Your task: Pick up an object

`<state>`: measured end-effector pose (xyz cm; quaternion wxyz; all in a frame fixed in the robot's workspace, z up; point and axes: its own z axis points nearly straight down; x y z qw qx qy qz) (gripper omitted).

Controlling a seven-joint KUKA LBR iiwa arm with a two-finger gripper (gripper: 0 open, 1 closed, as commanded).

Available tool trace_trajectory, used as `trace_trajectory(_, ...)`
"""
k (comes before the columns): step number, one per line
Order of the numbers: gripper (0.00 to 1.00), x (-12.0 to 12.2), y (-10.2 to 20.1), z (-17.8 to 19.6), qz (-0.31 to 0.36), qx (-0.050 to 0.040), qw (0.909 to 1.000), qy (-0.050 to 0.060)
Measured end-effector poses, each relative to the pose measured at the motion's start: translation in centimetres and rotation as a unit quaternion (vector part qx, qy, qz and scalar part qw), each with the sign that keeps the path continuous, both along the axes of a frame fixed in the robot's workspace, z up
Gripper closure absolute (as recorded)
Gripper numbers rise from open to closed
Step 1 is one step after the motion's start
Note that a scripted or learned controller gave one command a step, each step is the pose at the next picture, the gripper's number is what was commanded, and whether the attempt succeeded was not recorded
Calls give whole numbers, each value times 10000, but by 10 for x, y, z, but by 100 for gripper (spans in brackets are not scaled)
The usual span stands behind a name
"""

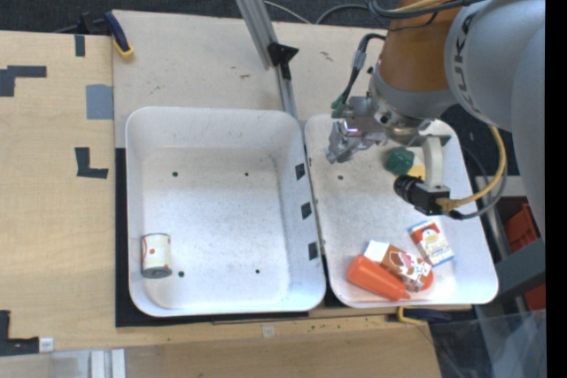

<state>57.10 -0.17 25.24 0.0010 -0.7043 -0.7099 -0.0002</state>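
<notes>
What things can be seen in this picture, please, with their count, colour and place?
left bin: 1, white, on the left half of the bench.
right bin: 1, white, beside the left one.
small can: 1, white with a brown label, in the left bin's near left corner.
orange carrot-shaped item: 1, orange, near edge of the right bin.
small carton: 1, white, orange and blue, right bin, near right part.
red and white packet: 1, between carrot-shaped item and carton.
green object: 1, right bin, partly under the arm.
gripper: 1, grey metal, above the right bin's far left part.
</notes>
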Motion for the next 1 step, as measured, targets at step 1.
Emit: trace_trajectory(1,100,-1,57,1,0,0,10000,3)
